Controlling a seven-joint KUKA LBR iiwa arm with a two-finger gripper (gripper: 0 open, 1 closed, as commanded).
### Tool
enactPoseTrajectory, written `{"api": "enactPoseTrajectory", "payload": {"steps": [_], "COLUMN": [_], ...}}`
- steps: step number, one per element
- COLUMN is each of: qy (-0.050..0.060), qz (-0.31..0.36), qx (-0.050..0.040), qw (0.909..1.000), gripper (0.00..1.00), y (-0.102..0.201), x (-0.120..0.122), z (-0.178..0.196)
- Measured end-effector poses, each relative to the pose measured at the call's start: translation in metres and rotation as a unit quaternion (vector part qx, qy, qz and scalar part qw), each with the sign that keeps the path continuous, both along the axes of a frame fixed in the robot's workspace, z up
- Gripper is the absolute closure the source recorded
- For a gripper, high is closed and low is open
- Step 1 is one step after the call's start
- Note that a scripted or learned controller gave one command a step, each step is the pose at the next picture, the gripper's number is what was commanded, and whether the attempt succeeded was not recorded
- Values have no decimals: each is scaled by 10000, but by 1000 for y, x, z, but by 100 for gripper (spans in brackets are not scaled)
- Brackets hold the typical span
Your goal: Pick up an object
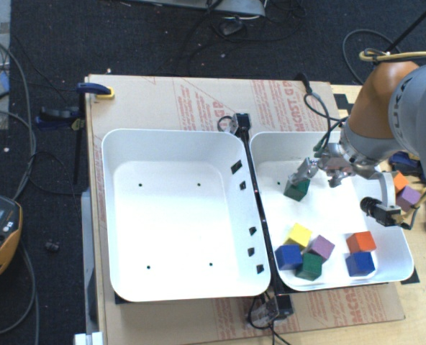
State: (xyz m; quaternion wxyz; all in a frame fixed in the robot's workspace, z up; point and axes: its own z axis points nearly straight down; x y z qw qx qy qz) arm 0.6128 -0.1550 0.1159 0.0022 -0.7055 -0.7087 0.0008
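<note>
My gripper [318, 177] hangs over the back of the right bin [396, 246], below the grey arm with its orange band [383, 99]. It is open: one finger [304, 169] points left and the other finger [335, 180] stands well apart to the right. A dark green block [296, 190] lies on the bin floor at the tip of the left finger, not between the two. Nearer the front lie a yellow block [299, 234], a blue block [288, 256], a purple block [322, 247], a second green block [311, 266], an orange block [360, 241] and another blue block [360, 264].
The left bin [119, 192] sits beside the right one, with a black divider [255, 207] between them. Orange and purple blocks [405, 190] lie outside the right bin's far right edge. A black fitting [378, 210] juts over the right bin's rim. Cables trail behind the bench.
</note>
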Motion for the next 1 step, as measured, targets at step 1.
{"api": "enactPoseTrajectory", "payload": {"steps": [1], "qy": [-26], "qz": [-207], "qx": [-17], "qw": [9998], "gripper": [0], "y": [-47], "x": [3], "z": [19]}}
